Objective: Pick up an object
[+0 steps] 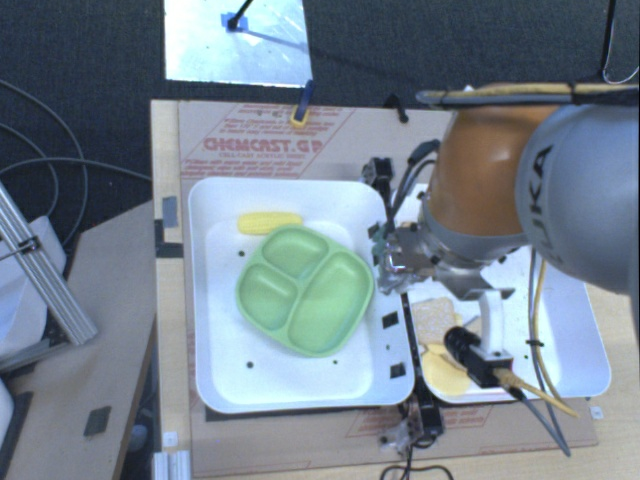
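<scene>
Grey pincer placed over bins' shared edge, opening indiscernible, green plate, yellow cob contained in left bin.

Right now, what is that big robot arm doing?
The arm hangs over the right bin, above a bread slice and a yellow disc. A green plate and a corn cob lie in the left bin. I can't see it holding anything.
</scene>
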You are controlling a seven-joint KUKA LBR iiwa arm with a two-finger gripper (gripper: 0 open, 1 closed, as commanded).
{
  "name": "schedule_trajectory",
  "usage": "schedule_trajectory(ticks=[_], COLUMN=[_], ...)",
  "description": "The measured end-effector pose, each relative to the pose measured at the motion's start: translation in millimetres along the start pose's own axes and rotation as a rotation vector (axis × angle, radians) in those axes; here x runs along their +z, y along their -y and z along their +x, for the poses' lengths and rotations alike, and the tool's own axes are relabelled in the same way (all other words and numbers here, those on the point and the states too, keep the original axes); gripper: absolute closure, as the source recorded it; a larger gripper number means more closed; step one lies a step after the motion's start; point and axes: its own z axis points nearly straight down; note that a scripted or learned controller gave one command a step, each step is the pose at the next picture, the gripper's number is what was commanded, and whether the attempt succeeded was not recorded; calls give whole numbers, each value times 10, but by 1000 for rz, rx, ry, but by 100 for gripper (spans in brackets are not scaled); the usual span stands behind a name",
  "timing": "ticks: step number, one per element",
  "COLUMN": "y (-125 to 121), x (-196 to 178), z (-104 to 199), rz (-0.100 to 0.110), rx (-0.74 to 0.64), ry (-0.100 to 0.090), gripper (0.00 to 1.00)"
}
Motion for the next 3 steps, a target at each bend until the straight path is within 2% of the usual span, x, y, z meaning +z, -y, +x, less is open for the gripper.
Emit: schedule_trajectory(ticks=[1,2,3], y=[-9,-737,-541], x=[-107,-418,880], z=[-4,-857,-861], rz=[-2,-9,13], rx=[-5,11,6], ry=[0,5,1], gripper=[100,100,100])
